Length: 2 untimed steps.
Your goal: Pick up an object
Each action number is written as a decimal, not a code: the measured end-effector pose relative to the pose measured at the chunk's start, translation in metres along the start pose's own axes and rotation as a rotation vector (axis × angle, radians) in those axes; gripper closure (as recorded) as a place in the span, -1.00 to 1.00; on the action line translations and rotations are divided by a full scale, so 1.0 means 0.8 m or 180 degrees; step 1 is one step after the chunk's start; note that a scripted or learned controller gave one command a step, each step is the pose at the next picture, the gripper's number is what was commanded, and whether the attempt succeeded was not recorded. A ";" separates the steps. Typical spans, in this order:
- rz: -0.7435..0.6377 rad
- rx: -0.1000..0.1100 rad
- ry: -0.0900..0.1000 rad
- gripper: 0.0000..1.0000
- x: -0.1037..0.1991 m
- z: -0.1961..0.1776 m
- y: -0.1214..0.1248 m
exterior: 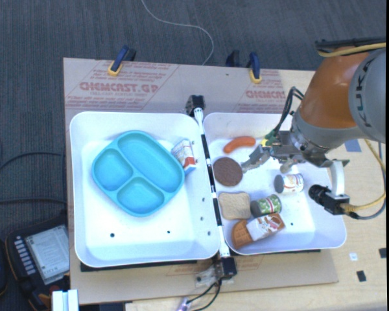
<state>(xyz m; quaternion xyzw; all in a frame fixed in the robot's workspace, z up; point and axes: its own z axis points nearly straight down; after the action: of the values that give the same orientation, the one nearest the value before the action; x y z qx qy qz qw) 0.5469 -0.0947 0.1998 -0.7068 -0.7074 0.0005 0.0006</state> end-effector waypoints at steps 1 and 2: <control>0.0002 -0.0027 -0.0006 -1.00 -0.002 0.140 -0.007; 0.0008 -0.0034 -0.0008 1.00 -0.003 0.127 -0.006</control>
<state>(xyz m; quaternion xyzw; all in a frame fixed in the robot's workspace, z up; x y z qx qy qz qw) 0.5422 -0.0974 0.0984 -0.7076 -0.7065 -0.0024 -0.0040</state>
